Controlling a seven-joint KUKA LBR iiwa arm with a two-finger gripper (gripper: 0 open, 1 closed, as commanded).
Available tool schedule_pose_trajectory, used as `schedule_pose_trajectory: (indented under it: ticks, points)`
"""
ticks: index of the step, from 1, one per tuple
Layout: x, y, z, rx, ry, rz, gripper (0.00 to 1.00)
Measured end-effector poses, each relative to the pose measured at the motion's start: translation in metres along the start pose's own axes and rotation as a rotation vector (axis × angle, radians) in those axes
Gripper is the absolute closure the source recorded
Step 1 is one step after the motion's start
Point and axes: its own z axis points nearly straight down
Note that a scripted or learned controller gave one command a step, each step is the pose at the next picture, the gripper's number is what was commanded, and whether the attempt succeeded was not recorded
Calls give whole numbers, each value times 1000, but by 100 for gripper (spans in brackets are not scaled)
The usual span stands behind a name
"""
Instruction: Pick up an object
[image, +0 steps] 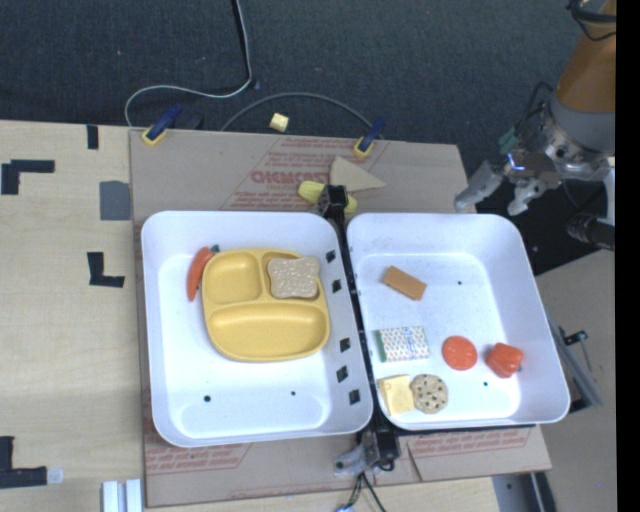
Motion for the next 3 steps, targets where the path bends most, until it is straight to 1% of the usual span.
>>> schedule_pose_trajectory:
  ticks: [1, 2, 3]
  points:
    - [47, 8, 201, 8, 2, -2, 0]
    - [77, -7, 197, -3, -2, -2, 0]
    - [76, -6, 187, -4, -2, -1, 100]
